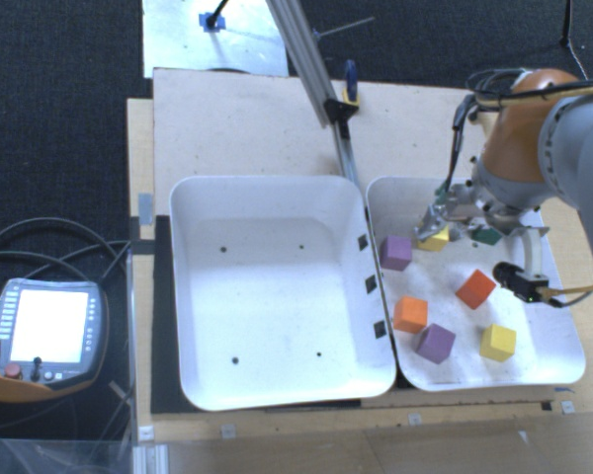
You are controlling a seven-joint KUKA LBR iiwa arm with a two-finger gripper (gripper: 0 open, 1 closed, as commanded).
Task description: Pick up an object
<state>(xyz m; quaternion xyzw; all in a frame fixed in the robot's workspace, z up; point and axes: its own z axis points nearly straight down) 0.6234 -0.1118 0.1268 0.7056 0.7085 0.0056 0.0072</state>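
Yellow block (434, 239) lies near the back of the right white bin (571, 358), right under the gripper (437, 222); whether its fingers grip it cannot be told. Near it lie a purple cube (396, 253), orange cubes (410, 314) (475, 288), a second purple cube (436, 343), another yellow cube (497, 342). No writing is legible. Both bins sit on a pale board (247, 126). The arm (563, 151) bends down from the right.

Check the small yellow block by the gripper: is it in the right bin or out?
In. The yellow block lies inside the right bin, near its far wall, right at the gripper.
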